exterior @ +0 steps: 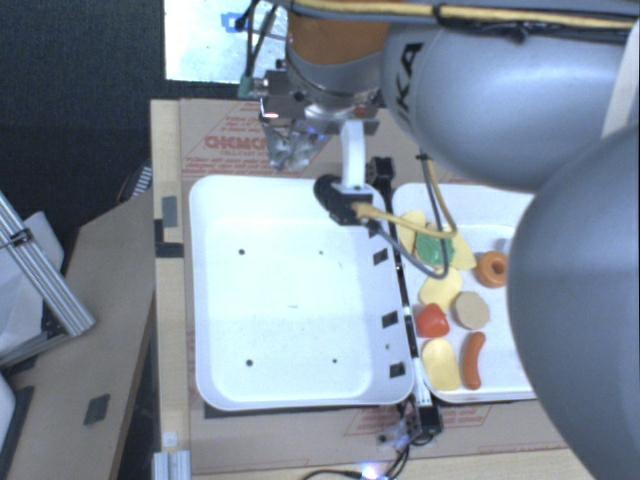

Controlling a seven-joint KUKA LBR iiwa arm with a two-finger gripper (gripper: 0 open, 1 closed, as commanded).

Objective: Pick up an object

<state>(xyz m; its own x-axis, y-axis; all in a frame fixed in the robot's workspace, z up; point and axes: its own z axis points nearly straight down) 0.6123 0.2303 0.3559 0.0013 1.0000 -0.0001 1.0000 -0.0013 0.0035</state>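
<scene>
We see gripper [288,148] above far rim of left bin [290,308] | grip state: we cannot tell | toy foods [441,291] crowd right bin [490,223]

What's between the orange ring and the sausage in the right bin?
A tan round piece lies between the orange ring and the sausage, in the camera view.

Arm [520,98]: grey, smooth rounded housings. Orange band [335,23] above wrist. Black lettering [405,68] on casing, partly visible. Yellow cable [480,13] strung across top. Hand [288,140]: dull metal, compact.
</scene>
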